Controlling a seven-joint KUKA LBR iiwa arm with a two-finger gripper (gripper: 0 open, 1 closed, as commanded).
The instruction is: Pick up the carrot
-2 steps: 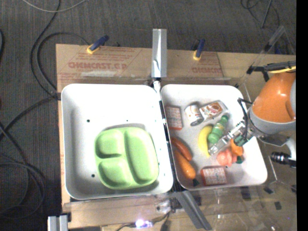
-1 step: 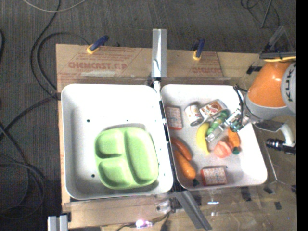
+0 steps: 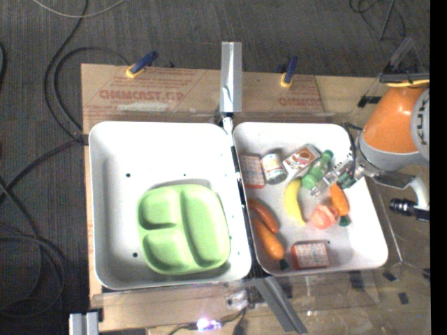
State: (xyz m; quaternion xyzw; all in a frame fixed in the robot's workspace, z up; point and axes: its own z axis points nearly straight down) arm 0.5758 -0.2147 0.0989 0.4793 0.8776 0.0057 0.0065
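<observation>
We see the carrot (image 3: pixel 339 202) near the right side of the right bin (image 3: pixel 363 253), lying roughly lengthwise with its dark green stub toward the bin's near edge. Its upper end sits right at the tool (image 3: pixel 343 173), but we cannot tell whether the tool is open or closed, nor whether it touches the carrot. Just left of the carrot lies a reddish-pink round fruit (image 3: pixel 321 217), touching or nearly so. Beside that is a banana (image 3: pixel 293 201), and above it a green bottle (image 3: pixel 318 169), a small carton (image 3: pixel 302 159) and a can (image 3: pixel 273 167). Along the bin's left wall lie two orange sausage-like pieces (image 3: pixel 265 229), and a small red box (image 3: pixel 310 254) rests near the front. The left bin (image 3: pixel 112 152) holds a green divided plate (image 3: pixel 184 229). The arm (image 3: pixel 394 128) reaches in from the right.
</observation>
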